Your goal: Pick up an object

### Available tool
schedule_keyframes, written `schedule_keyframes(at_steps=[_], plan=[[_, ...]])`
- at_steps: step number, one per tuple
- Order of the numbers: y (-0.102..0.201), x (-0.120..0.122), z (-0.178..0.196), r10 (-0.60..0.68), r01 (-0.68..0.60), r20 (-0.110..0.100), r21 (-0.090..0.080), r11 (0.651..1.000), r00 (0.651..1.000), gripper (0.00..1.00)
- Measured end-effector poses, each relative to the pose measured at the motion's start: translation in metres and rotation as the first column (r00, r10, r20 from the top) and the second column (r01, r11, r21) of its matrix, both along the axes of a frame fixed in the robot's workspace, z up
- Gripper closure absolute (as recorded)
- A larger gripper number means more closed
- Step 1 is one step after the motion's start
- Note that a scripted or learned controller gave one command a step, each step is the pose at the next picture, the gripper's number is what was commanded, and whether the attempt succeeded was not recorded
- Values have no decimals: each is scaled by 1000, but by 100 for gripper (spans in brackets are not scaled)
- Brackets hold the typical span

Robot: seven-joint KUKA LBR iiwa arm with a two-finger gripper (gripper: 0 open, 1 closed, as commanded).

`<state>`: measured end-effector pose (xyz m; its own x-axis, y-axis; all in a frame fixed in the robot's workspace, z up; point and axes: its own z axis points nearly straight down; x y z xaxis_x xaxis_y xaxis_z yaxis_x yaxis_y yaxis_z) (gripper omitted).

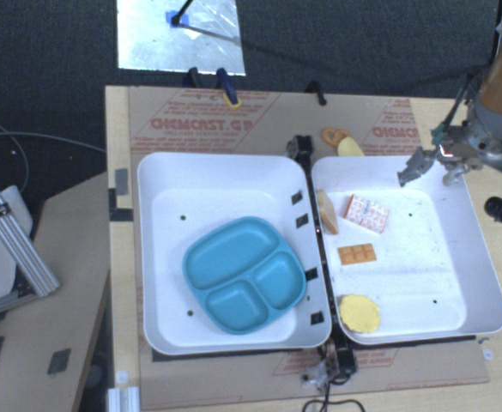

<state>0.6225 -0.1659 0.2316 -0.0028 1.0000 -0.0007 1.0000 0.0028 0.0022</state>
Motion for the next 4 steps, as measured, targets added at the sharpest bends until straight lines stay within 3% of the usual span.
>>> schedule_keyframes(at_steps=[1,2,3,4], plan=[[34,23,236,6,-6,21,-4,1000,1000,0],[147,3,309,10,-10,9,2,1000,1000,0],[262,-41,51,7,-7,-14,2,1000,1000,0],[219,2,-29,-3,3,1,1,1000,1000,0]])
